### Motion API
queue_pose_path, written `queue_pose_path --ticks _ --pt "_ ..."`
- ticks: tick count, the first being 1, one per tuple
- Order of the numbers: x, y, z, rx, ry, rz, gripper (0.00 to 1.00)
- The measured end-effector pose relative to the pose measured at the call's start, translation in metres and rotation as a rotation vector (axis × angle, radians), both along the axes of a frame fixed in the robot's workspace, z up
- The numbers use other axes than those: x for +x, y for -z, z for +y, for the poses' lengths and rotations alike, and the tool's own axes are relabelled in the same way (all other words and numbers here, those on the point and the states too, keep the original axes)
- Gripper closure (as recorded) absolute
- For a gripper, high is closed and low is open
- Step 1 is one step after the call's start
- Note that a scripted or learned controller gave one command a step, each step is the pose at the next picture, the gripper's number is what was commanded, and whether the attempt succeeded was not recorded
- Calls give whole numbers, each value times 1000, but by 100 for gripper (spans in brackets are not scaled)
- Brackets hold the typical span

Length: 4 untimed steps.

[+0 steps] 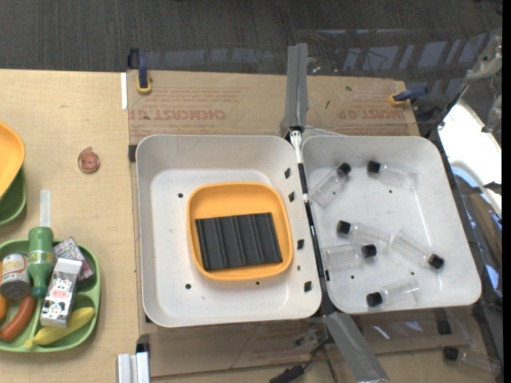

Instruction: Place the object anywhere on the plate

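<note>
Six clear plastic vials with black caps lie scattered in the right white bin, well apart from the orange square plate in the left white bin. We judge these slick, round vials could roll or slip from a pinch (the gripper's state we cannot tell).

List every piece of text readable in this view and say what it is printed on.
"CHEMCAST GP", upside down in red, on the brown sheet behind the left bin.
The same red print on the brown sheet behind the right bin, partly cut off.
Labels on the toy packages in the green tray: too small to read.
</note>
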<state>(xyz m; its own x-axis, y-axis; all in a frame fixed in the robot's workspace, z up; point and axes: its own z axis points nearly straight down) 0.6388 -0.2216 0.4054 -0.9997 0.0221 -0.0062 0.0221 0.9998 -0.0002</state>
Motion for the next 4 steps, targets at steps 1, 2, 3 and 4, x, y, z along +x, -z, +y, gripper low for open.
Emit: queue_pose_path --ticks 1,2,3,4 --pt "16 -35 0 -1 -265 -1 0" --pt "-5 46 0 0 -487 3 0" --pt "21 -15 0 -3 -756 -1 0" --pt "20 73 1 1 -1039 3 0"
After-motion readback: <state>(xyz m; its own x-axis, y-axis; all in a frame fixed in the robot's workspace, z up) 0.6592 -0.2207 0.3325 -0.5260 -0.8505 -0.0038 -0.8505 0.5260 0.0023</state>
